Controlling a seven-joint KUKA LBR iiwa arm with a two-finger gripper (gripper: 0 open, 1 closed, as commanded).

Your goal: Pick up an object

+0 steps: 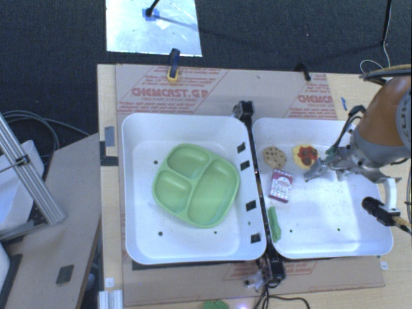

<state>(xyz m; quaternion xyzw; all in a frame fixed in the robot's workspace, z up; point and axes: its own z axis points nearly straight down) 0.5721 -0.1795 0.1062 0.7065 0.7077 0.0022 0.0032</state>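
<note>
Two shallow white bins sit side by side on the bench, and the right bin (360, 237) is the landmark for what follows. Along its far wall lie a round tan cookie (274, 156) and, just beside it toward the arm, a small yellow piece with a red centre (306, 154). A pink-and-white packet (280, 186) rests nearer the middle, close to the divider, with its long axis running roughly from far wall to near wall. A thin green stick (274, 223) lies against the divider side of the same bin, long axis parallel to that divider.

The gripper (317, 169) hangs over the bin's far half, reaching in from the arm side. Its tip appears just beside the yellow-and-red piece, on that piece's arm-side and slightly nearer edge; whether it touches cannot be told. How far the gripper is parted is not resolvable at this slant, and nothing can be seen held in it.

Judged from the layout, the yellow-and-red piece is the nearest candidate: it lies a short way toward the divider and the far wall from the tip. The packet is next, farther toward the divider and the near wall.

The left bin (138, 237) holds a green three-compartment plate (195, 185), with nothing visible in its compartments.
</note>
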